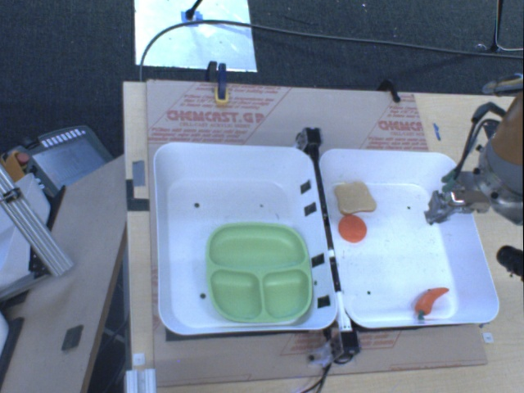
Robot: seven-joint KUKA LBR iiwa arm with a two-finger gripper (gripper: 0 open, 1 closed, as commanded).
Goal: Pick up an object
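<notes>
Camera view, entry from my remote station: the end effector [436, 207] hangs over the right-hand white bin [483, 297], close to that bin's right wall and about level with its middle. I cannot tell how it is set, and nothing is seen in it.

Items in that bin, placed relative to the end effector:
- Orange round slice, carrot-like [353, 228]: leftward and a little nearer the camera, flat on the floor, no long axis to speak of. I judge it the easiest candidate.
- Tan toast-shaped piece [354, 196]: leftward, just beyond the slice and nearly touching it, flat, close to the divider between the bins [321, 211].
- Orange pepper-like piece with green stem [429, 300]: well toward the camera and almost directly below the end effector in the picture, long axis slanting up to the right, near the bin's front wall.

Room: the floor between the end effector and all three items is bare. The pepper-like piece sits tight to the front rim, which I judge limits approach from that side.

Left white bin [176, 170]: holds a green divided plate [259, 273], well apart from the arm.
</notes>
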